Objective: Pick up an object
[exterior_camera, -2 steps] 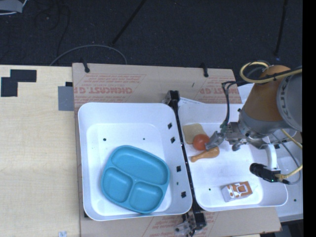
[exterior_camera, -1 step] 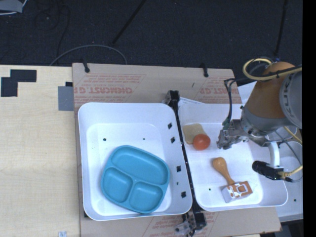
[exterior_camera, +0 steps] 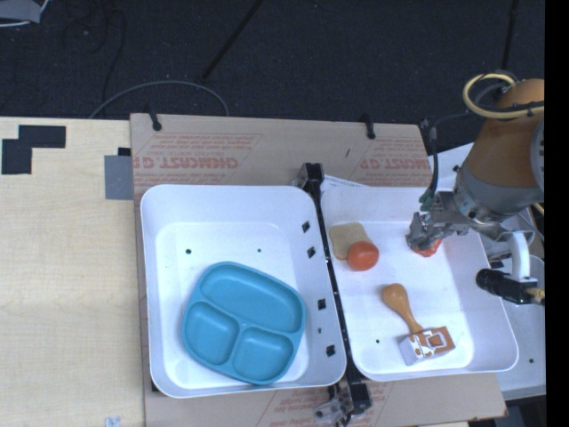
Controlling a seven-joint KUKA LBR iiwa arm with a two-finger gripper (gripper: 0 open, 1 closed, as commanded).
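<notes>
A blue divided plate is seen in the left bin. In the right bin, a tan piece is half hidden behind an orange ball, near a wooden spoon. A small red object is largely covered beneath the tool; whether it is grasped cannot be told.
</notes>
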